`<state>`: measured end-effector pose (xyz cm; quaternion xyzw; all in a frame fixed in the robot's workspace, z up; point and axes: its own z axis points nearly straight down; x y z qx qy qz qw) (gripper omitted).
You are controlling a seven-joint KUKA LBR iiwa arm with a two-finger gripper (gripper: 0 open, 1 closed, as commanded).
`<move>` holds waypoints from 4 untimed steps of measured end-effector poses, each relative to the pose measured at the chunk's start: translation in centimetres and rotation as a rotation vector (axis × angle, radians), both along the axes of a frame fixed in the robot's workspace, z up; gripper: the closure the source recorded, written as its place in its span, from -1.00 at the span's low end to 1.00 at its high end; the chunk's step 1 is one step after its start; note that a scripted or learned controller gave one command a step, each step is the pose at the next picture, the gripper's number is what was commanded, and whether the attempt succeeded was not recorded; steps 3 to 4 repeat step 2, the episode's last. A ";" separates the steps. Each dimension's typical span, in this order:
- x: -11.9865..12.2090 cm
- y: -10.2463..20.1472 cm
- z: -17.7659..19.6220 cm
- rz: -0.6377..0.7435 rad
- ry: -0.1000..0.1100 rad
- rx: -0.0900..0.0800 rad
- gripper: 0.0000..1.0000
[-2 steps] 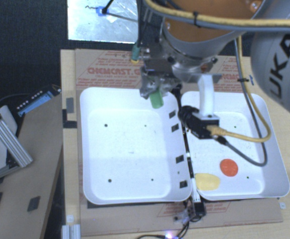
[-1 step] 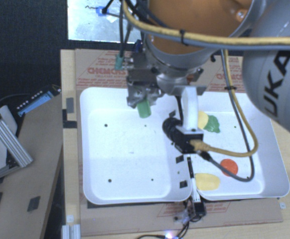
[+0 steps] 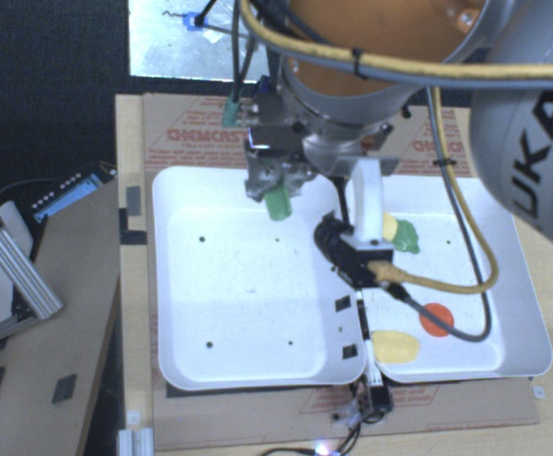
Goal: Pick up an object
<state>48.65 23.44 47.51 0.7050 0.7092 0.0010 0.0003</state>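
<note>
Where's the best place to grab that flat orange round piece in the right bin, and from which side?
Take the flat orange round piece across its outer edges, coming straight down from above. It lies low on the right white bin floor, so no side offers height. A black cable runs close beside it; keep off that side.

Two white bins on printed cardboard, with bench clutter off to one side.

The left bin spreads beneath and in front of the gripper, and the right bin lies to its right. Small black clips sit along the wall where the two bins meet. A cardboard sheet with red lettering shows behind the gripper. Well to its left, a silver metal rail and a blue-and-black strip lie by the tan bench.
</note>
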 end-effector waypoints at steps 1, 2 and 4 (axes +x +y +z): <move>5.3 -0.1 0.6 -0.006 -0.003 0.000 1.00; 2.0 0.0 1.1 -0.001 0.001 0.000 1.00; 2.0 0.0 1.1 -0.001 0.001 0.000 1.00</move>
